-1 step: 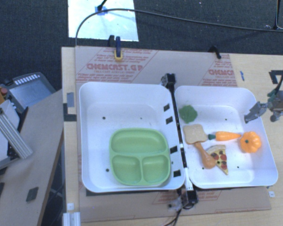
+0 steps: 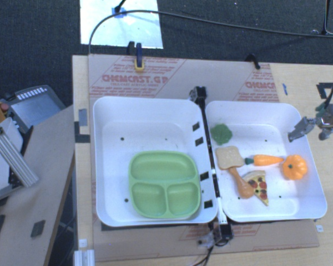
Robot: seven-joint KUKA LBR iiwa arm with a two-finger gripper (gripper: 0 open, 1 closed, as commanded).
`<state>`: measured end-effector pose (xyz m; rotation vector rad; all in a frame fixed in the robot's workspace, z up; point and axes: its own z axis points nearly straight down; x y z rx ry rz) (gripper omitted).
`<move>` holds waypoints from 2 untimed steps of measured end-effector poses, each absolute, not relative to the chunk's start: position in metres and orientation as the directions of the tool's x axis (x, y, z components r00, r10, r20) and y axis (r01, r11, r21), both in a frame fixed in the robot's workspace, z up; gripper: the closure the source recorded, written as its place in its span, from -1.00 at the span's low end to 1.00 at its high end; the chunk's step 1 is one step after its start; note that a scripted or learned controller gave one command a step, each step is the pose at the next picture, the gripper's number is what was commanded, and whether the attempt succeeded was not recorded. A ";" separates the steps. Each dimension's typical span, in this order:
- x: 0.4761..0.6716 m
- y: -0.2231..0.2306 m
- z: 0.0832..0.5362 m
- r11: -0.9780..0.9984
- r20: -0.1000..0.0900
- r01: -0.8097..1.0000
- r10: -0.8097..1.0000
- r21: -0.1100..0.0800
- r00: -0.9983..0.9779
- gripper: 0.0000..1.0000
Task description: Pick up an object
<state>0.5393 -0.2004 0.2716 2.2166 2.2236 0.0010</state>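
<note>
The right bin (image 2: 277, 114) holds several toy foods. A green leafy piece (image 2: 221, 132) lies near its left wall, with a slice of bread (image 2: 229, 157) just below it. To the right lie a carrot (image 2: 265, 160) and an orange pumpkin (image 2: 294, 167). A pizza slice (image 2: 259, 185) and a tan drumstick (image 2: 241, 184) sit toward the front. My gripper (image 2: 308, 134) hangs over the bin's right rim, above and right of the pumpkin. It is open, with nothing between its fingers.
The left bin (image 2: 116, 121) holds a green divided plate (image 2: 164, 184) in its front half. A black clip strip (image 2: 206, 154) joins the two bins. A grey device (image 2: 30, 107) sits on the side table at far left.
</note>
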 end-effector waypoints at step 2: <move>0.534 -0.198 0.166 0.001 0.001 1.000 1.000 -0.002 -0.001 -1.00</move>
